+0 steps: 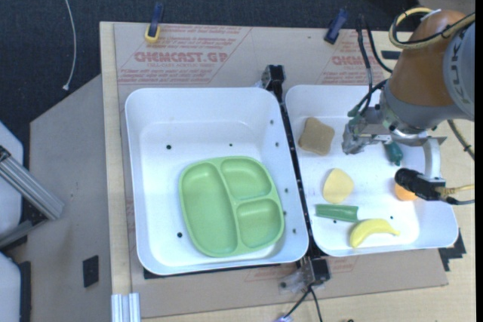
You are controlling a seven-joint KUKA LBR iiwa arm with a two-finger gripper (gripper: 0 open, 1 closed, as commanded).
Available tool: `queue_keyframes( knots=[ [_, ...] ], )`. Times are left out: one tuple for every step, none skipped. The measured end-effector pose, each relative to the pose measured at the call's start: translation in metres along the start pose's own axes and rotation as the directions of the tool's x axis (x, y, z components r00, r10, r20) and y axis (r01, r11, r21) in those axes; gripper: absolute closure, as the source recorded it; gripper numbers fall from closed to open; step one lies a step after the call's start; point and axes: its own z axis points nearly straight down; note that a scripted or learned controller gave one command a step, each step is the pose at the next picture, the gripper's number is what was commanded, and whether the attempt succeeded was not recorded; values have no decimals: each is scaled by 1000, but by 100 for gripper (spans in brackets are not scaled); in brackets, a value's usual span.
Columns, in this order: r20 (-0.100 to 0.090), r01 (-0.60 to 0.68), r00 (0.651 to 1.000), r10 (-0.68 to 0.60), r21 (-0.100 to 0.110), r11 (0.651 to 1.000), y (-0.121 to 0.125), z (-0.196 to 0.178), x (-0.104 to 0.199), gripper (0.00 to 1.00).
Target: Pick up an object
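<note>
Smooth curved banana [372, 231] beside flat green stick [336, 213]; jaws' [361, 138] state impossible to tell.

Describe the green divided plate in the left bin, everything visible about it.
The green divided plate is pale green, looks like smooth plastic, and is a rounded square with three compartments: one long one on the view's left, two smaller ones on the right. It lies flat, right side up, turned slightly askew, on the floor of the left bin, toward its near side. Its compartments hold nothing, and only the bin touches it.
</note>
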Motion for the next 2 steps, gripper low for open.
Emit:
queue_keyframes(
  knots=[
    [0, 1, 1000, -1, 0, 1000, 1, -59, 8, 100],
    [0, 0, 1000, 0, -1, 1000, 3, -90, 8, 100]
  ],
)
